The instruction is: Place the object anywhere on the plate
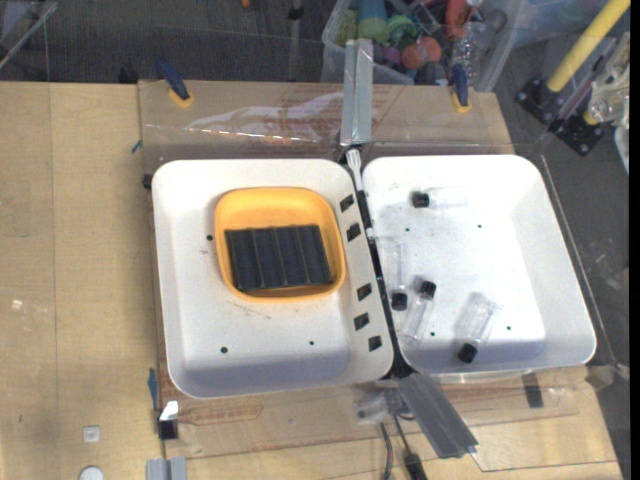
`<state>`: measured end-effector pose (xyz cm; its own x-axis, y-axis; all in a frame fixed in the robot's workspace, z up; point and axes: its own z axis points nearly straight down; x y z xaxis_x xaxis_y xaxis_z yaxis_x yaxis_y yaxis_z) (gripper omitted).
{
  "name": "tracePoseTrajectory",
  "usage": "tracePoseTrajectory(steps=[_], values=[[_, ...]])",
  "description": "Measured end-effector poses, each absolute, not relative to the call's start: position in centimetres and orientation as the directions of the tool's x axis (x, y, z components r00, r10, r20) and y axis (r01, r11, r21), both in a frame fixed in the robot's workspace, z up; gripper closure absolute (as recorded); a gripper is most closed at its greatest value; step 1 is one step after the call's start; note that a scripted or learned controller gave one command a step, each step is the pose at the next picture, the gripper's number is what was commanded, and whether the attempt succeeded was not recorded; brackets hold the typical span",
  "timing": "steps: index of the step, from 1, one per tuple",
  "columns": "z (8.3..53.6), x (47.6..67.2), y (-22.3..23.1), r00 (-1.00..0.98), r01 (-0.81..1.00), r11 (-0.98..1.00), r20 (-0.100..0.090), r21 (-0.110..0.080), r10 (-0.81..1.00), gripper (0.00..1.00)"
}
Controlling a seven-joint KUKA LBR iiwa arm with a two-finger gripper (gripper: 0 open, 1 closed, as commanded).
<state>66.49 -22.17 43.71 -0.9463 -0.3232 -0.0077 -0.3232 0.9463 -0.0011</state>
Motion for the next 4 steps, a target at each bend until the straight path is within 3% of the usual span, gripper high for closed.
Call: tracePoseTrajectory(steps=[1,2,4], values=[[43.7,66.87,-21.96,-0.872,-0.489,0.872,-0.009,-0.004,-0.489,1.0],[43.67,66.81,-22.13,-0.645,-0.764,0.645,-0.008,-0.006,-0.764,1.0],[43.62,66.81,-22.12,-0.26,-0.965,0.261,-0.006,-0.008,-0.965,1.0]])
